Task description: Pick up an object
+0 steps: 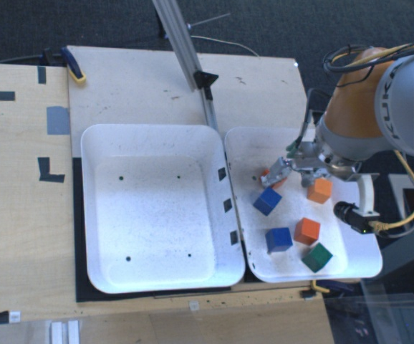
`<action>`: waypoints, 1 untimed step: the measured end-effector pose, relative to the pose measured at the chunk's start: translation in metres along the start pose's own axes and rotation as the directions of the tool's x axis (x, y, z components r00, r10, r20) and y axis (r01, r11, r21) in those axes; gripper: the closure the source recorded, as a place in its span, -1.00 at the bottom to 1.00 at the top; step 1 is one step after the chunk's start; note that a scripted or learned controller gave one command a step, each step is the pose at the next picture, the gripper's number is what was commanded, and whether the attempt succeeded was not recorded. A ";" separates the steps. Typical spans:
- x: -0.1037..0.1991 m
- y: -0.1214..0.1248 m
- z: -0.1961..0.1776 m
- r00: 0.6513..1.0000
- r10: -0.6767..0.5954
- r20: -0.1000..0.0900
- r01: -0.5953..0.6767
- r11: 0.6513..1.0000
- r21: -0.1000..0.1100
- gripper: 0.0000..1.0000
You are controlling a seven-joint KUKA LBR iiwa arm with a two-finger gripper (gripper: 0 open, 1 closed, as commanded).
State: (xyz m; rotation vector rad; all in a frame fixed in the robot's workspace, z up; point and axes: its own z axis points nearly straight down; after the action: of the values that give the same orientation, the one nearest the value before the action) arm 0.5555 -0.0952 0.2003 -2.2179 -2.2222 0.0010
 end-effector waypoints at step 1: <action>-0.008 0.029 0.112 1.000 0.000 0.002 0.000 1.000 0.003 -1.00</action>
State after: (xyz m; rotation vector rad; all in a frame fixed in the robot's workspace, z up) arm 0.5844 -0.1027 0.0881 -2.2180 -2.2215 0.0063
